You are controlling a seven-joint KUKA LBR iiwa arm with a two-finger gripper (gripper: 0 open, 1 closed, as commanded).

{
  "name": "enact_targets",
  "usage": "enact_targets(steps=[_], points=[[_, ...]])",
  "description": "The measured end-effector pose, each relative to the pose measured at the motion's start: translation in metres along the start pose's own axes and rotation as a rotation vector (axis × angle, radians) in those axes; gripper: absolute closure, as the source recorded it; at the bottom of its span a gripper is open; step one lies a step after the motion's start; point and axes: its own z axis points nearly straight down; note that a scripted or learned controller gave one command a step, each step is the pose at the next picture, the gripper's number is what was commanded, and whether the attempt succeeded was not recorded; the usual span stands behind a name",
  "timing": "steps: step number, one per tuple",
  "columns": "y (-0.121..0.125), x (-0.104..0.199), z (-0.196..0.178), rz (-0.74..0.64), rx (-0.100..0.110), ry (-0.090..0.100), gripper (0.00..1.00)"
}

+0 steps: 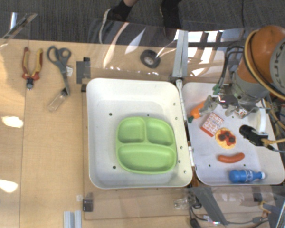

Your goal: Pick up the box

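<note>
1. One small red-and-white box (212,124) lies flat in the right bin (275,174), in its upper left part, and we see nothing gripping it.
2. We find an orange carrot-like piece (196,111) just up and left of the box, near the bin's left wall.
3. We see a small round pizza toy (226,137) just beside the box at its lower right, a red sausage (231,157) below that, and a blue bottle (245,175) lying on its side near the bin's front edge.
4. We place the end effector (226,104) above the bin's upper part, just above the box; cables and metal parts crowd it, so we cannot tell how it is set.
5. We see the grey arm (270,56) with its orange band entering from the right.
6. We note the left bin (99,127) holding a green divided plate (146,144).
7. On the counter (38,165) to the far left, we see red-handled pliers (31,66) and grey scissors (61,63), and a roll of tape (150,58) behind the bins.
</note>
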Motion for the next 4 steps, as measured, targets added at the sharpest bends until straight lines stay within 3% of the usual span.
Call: enact_targets(steps=[1,2,3,4], points=[[0.014,-0.026,0.081,-0.064,-0.005,0.0,0.0],[-0.026,0.007,0.086,0.025,-0.021,-0.003,0.0],[-0.024,0.007,0.079,0.023,-0.022,-0.004,1.0],[-0.054,0.05,-0.01,-0.105,-0.012,-0.001,1.0]])
